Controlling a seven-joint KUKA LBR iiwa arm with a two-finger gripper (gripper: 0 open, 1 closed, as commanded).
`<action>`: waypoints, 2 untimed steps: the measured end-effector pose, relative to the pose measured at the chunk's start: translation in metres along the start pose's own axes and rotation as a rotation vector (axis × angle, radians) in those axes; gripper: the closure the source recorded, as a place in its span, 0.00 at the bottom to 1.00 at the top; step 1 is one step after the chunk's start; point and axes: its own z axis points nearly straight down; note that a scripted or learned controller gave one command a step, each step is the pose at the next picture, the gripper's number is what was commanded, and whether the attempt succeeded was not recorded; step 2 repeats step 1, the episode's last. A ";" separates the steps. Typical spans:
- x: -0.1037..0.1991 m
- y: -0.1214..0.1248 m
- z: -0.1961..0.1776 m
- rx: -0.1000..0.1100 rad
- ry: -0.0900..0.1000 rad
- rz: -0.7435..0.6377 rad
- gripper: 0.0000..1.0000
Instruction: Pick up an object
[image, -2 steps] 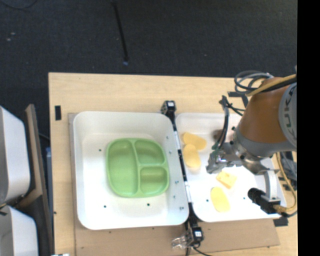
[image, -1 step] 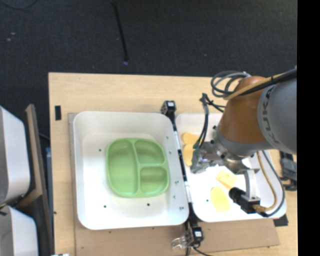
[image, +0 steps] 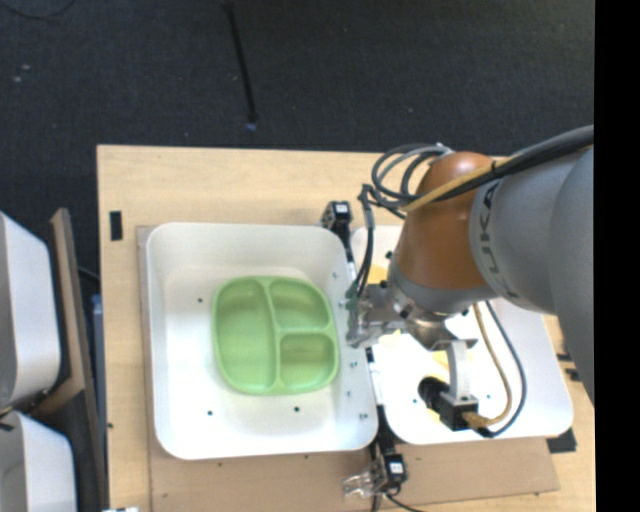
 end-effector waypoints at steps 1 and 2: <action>0.051 -0.002 -0.007 0.000 0.000 0.000 1.00; 0.051 -0.002 -0.007 0.000 0.000 0.000 1.00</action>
